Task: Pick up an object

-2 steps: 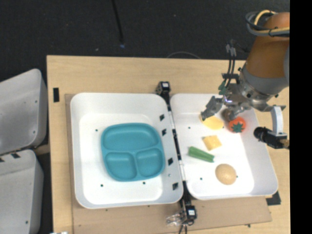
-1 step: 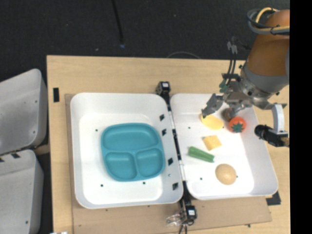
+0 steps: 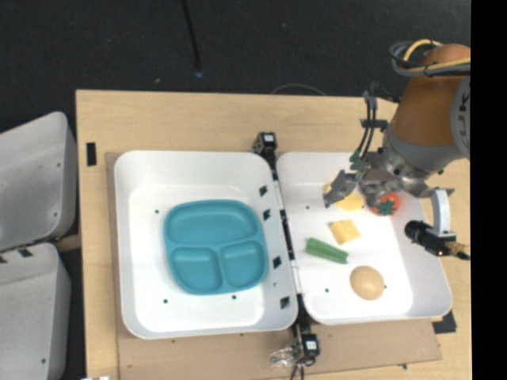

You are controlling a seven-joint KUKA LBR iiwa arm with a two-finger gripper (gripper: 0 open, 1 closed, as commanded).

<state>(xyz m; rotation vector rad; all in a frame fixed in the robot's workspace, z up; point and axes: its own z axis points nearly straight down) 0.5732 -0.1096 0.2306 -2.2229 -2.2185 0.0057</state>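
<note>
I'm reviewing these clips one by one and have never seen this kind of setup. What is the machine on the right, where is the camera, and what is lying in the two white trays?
The single camera sits above the bench, looking down at a slant. The grey and orange machine on the right is a robot arm; its pincer hangs low over the right bin. That bin holds a green stick, a pale yellow square, a tan round lump, a yellow piece and something red and orange near the pincer. The left bin holds a teal divided plate. I cannot tell whether the pincer holds anything.
</note>
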